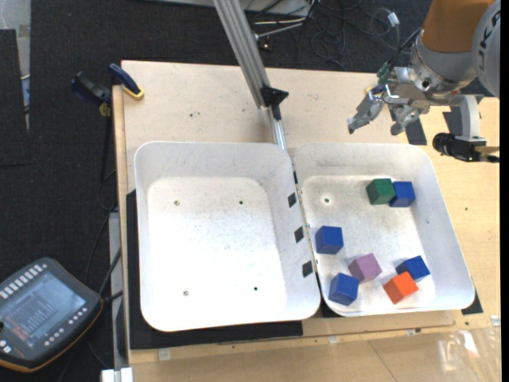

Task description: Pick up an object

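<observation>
The right bin (445,213) holds several cubes: a green one (381,191) touching a blue one (402,194) at the back, a blue cube (329,239) near the divider, a purple cube (365,267), a blue cube (343,288) at the front, and an orange cube (400,286) beside another blue cube (413,268). My gripper (383,118) hangs above the bench behind the right bin's back rim, well clear of the cubes. Its two fingers (362,118) are spread apart with nothing between them.
The left bin (159,165) lies beside the right one. A slanted metal pole (242,42) crosses the back of the bench to the bins' divider. A blue-and-yellow clamp (119,82) sits at the bench's back left corner. A teach pendant (40,313) rests at the lower left.
</observation>
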`<state>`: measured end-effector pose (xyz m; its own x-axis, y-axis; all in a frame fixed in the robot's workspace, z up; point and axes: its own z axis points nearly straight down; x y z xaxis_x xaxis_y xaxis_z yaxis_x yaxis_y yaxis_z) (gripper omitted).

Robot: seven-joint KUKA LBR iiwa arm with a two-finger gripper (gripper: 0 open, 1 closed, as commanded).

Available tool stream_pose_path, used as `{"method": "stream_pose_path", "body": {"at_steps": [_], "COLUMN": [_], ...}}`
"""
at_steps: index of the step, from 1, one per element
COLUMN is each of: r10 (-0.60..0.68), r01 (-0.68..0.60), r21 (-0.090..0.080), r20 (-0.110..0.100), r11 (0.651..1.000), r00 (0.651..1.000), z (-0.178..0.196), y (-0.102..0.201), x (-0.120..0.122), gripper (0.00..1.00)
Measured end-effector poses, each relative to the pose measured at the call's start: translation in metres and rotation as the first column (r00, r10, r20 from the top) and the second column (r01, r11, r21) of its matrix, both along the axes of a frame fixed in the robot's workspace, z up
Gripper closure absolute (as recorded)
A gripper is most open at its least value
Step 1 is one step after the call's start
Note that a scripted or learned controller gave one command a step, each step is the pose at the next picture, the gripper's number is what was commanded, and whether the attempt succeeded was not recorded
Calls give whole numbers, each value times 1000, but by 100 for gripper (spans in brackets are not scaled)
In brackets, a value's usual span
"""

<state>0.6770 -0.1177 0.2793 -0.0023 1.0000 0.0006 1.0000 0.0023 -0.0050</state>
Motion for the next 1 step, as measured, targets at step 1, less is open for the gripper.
{"method": "stream_pose_path", "body": {"at_steps": [1], "r10": [1], "r01": [-1], "r21": [-2], "r20": [4], "r11": [1000], "r00": [1000], "z": [3], "y": [0], "x": [1], "gripper": [0]}}
